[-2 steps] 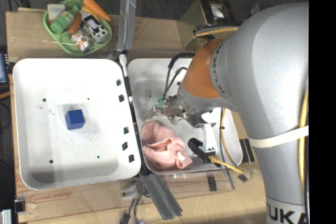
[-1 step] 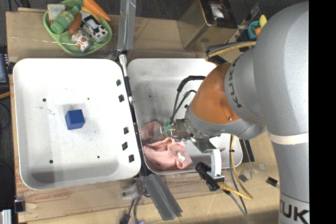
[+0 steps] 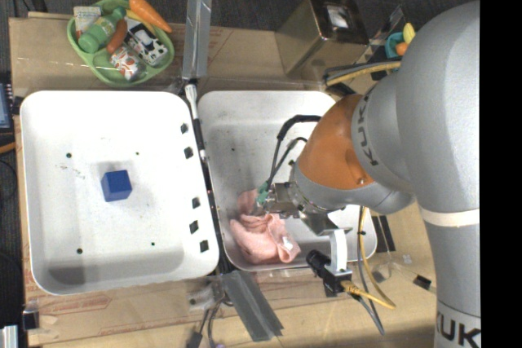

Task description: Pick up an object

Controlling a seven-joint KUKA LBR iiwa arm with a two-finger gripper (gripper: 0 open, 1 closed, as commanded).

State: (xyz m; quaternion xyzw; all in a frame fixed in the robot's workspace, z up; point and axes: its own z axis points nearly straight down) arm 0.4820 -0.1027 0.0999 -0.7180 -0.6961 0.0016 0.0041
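Observation:
A pink crumpled soft object (image 3: pixel 259 236) lies in the right bin (image 3: pixel 236 118) near its front edge. My gripper (image 3: pixel 273 202) reaches down from the orange wrist band, right above the pink object's upper edge, seemingly touching it. The wrist hides the fingers. In the left bin (image 3: pixel 49 134) a blue cube (image 3: pixel 117 184) sits alone left of centre.
A green bowl (image 3: pixel 90 65) with toy food, including a carrot, stands behind the left bin. A cardboard box (image 3: pixel 318 33) sits behind the right bin. The big grey arm covers the right bin's right side. Cables hang near the front right.

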